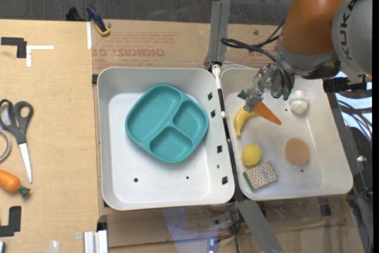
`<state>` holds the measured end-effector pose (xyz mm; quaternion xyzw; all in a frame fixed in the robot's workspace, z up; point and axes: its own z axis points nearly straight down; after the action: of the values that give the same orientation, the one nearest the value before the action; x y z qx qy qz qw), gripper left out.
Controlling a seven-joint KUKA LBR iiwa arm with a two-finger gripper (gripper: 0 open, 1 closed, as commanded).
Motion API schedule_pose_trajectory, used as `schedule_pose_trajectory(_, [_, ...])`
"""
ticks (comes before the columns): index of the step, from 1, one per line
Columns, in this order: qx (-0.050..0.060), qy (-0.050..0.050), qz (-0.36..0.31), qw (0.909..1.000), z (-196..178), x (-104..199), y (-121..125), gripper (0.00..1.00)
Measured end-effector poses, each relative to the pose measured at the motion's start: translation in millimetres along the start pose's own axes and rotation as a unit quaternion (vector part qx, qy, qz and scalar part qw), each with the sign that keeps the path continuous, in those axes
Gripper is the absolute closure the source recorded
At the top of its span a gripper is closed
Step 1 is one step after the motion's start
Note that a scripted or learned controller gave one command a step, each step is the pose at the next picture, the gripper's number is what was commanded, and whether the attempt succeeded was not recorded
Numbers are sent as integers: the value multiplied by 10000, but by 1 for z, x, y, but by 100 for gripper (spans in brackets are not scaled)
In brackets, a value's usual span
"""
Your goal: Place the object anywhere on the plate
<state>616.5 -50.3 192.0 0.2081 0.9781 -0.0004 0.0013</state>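
Our gripper [259,93] hangs over the back left corner of the right bin [337,183], its fingers closed on the leafy end of the toy carrot [265,112], so the orange root trails down and rightward above the banana [240,119]. The carrot is thus aloft, gripped by its thin top where the fingers reach around it, while the teal divided plate [167,122] we aim for waits mid-floor in the left bin [112,186]

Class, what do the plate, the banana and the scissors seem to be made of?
Plate: probably moulded plastic; uniform teal, smooth, three rounded compartments.
Banana: likely a plastic toy; even yellow, faint sheen.
Scissors: bright metal blades, with dark grey handles that look like plastic.
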Motion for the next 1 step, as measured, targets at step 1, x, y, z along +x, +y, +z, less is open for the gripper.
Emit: schedule_pose_trajectory(1, [-5, -1, 802, 9968, -73, 21, 78, 100])
